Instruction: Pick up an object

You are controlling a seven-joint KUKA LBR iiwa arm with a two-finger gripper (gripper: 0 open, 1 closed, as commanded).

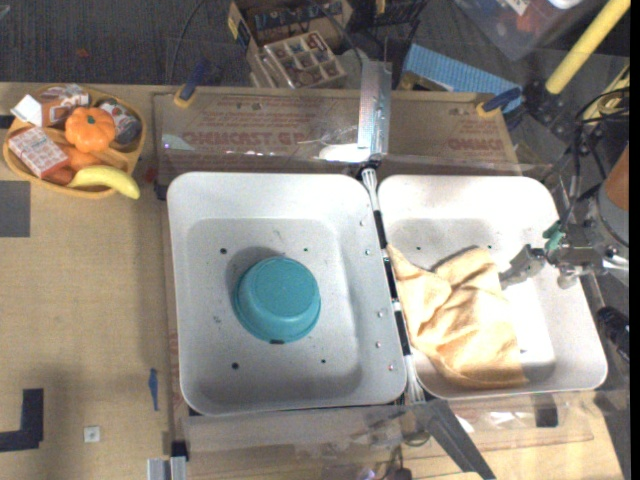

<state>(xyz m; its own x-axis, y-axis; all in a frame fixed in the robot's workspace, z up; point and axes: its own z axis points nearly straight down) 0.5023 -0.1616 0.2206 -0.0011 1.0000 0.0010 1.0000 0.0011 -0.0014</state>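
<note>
My gripper (pixel 520 265) sits at edge of crumpled tan cloth (pixel 462 313) in right white bin (pixel 570 353); open/closed — can't tell. Teal upturned plastic bowl (pixel 278 298) in left bin (pixel 200 208).

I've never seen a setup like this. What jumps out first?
A teal bowl sits upside down in the middle of the left bin. A crumpled tan cloth fills the near-left part of the right bin, with the gripper at the cloth's right edge. A basket of toy food sits far left.

Teal bowl (pixel 278 299) in left bin (pixel 200 218), tan cloth (pixel 460 318) in right bin (pixel 470 203)
</note>
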